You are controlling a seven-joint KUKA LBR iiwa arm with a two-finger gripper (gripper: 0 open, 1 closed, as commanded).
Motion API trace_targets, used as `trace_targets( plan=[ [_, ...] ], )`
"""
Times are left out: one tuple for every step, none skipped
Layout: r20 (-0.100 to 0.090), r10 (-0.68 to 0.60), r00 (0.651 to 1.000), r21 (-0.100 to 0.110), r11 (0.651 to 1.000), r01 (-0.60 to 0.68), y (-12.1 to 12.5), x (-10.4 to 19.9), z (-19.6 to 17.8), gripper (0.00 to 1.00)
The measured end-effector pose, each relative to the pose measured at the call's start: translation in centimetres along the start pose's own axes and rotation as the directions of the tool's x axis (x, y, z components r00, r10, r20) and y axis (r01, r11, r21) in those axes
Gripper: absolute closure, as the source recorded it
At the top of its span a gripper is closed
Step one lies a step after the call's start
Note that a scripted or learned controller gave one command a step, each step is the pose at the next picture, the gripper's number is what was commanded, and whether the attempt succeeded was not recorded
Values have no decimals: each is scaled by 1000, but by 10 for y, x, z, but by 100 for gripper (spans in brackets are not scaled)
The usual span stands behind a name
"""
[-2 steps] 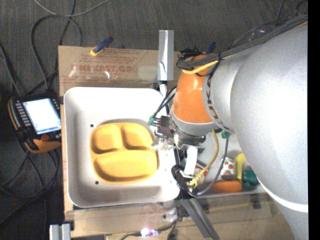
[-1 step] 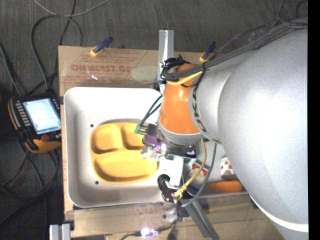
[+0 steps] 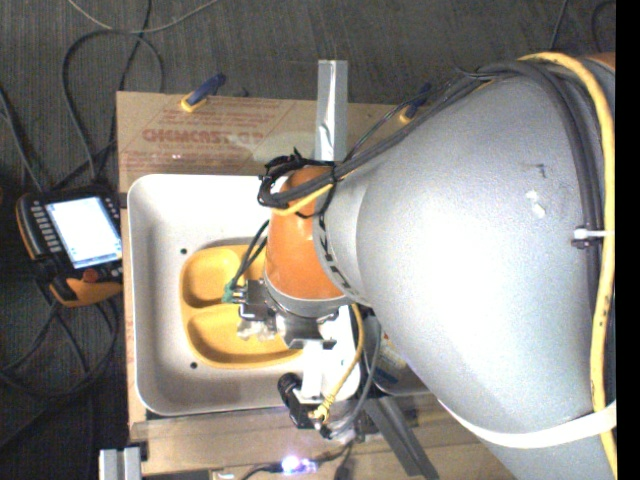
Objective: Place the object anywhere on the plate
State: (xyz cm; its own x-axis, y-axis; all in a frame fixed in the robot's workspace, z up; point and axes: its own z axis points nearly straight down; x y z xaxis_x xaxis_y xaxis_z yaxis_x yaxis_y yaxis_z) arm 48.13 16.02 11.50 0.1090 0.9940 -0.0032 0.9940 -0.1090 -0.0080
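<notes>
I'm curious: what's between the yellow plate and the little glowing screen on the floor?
In the camera view, the shallow white bin's wall lies between the yellow plate and the handheld screen, then brown board edge.

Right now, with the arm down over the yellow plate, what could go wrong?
1. The arm hides much of the plate, so whether the object lands on it is hard to check.
2. The wrist sits low over the plate and might bump it or the bin.
3. Loose cables at the wrist could snag.
</notes>
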Motion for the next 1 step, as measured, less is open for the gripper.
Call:
trace_targets(
  plan=[
    [2,-107,994,-6,994,107,75,-58,-104,100]
  ],
)
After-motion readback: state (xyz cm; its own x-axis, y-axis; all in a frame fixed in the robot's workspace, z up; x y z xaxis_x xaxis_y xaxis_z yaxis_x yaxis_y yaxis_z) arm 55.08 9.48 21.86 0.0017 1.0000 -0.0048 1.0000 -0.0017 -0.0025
